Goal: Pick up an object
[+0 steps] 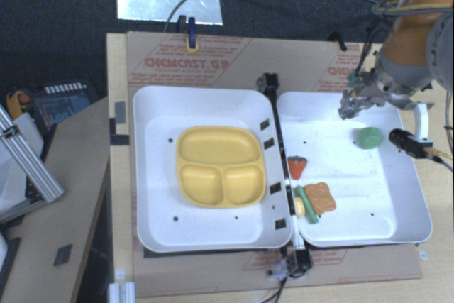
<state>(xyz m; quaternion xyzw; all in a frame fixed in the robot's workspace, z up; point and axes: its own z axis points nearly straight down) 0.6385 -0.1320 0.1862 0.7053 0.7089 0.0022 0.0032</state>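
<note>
Hand (349,110): above right bin's far edge; grip state cannot be told.
Green ball (369,137): likely light, rounded, slippery; grasp across its middle.

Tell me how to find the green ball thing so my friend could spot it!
Look at the right white bin, the one without the yellow tray. Near its far right side, just below the robot's claw, sits a small round green lump all by itself. The other toys huddle by the middle divider and are long or orange, not round.
</note>
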